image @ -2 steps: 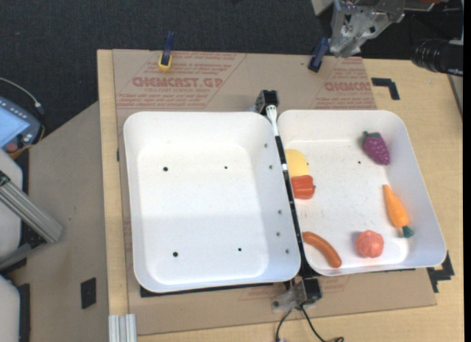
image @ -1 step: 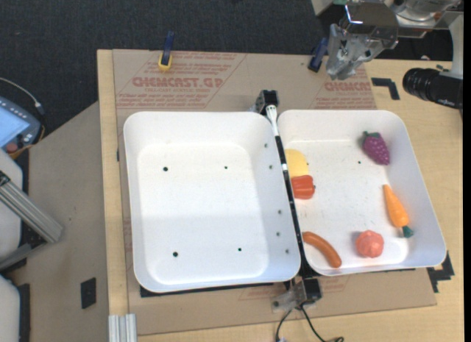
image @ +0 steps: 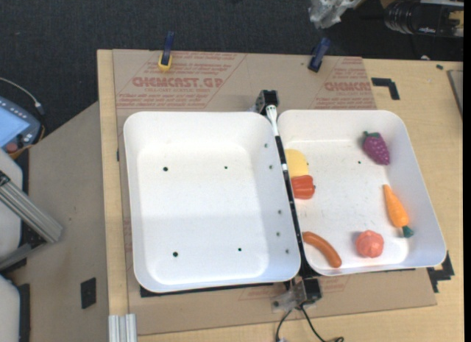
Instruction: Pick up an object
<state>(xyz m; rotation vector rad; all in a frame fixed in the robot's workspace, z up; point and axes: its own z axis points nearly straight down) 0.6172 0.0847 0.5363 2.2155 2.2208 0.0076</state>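
your gripper [image: 329, 6] hangs high beyond the bins, and you cannot tell its grasp state. the sausage [image: 322, 248], carrot [image: 395, 209] and grapes [image: 375, 147] lie in the right bin [image: 419, 179].

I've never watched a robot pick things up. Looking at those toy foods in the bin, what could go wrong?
The yellow piece and red piece touch each other against the right bin's left wall, so a grab there might hit the wall or nudge both. The carrot and sausage lie near the sloped rims, where they could slip away. The end effector is blurred at the top.
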